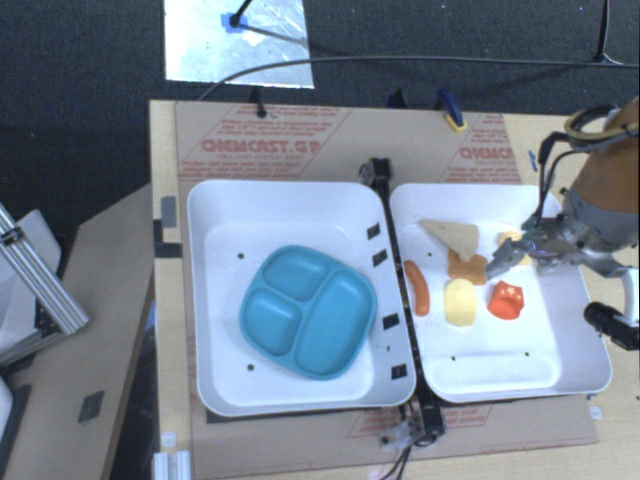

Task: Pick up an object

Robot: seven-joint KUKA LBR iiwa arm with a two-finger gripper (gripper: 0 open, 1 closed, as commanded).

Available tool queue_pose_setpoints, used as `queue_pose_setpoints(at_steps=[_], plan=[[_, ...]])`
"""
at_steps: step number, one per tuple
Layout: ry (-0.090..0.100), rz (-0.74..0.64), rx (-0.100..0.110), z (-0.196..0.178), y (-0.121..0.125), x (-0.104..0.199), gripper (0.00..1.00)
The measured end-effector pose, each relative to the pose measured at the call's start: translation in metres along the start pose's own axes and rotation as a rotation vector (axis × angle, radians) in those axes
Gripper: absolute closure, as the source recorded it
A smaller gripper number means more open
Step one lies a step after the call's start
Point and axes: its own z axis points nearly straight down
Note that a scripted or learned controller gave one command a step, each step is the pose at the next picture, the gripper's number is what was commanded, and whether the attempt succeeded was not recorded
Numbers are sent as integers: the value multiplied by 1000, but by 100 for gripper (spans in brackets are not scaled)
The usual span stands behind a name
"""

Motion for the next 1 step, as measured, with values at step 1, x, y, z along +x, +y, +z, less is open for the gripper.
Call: queue_pose_setpoints(at_steps=[1], plan=[[-2, -2, -11, -5, 3, 0, 0]])
